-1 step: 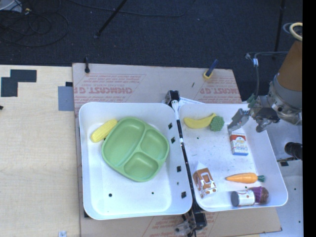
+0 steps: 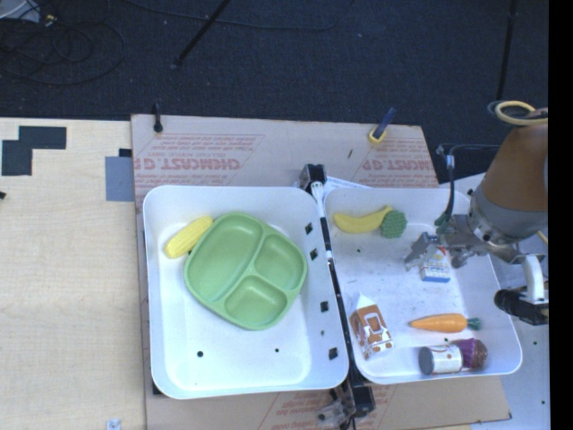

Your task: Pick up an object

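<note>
two bins (image 2: pixel 179 365) | cardboard (image 2: pixel 201 155) print "chemcrzt" mirrored | claw (image 2: pixel 436 256) grip state unclear

arm in from the right, orange band (image 2: pixel 522 164) up top, grey wrist section (image 2: pixel 501 211) just under it, angled down and to the left. tool (image 2: pixel 437 253) sits low at the end of the wrist, metal parts splayed out; finger state not readable from this angle
</note>
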### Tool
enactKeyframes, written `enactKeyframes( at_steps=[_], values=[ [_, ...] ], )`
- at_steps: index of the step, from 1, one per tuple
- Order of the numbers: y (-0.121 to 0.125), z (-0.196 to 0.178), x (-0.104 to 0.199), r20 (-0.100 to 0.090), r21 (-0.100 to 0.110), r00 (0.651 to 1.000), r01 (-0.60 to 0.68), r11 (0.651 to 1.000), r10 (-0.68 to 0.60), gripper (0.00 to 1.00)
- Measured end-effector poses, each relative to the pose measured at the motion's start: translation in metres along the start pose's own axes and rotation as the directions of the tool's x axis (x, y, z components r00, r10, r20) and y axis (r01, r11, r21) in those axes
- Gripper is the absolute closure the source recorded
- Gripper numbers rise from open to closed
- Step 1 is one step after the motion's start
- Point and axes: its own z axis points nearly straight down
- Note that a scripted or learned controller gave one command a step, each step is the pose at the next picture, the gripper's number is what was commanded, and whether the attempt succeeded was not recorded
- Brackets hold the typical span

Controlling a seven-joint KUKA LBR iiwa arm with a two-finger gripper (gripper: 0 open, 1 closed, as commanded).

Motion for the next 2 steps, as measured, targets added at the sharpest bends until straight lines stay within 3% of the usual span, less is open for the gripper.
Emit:
enactKeyframes(
  at_steps=[1,2],
  values=[
    [0.041,0.055,-0.023,0.003,-0.008,1.0,0.003,1.0,-0.003,0.0],
    [0.051,-0.03,-0.035,0.003,-0.006,1.0,0.002,1.0,-0.002,0.0]
  ],
)
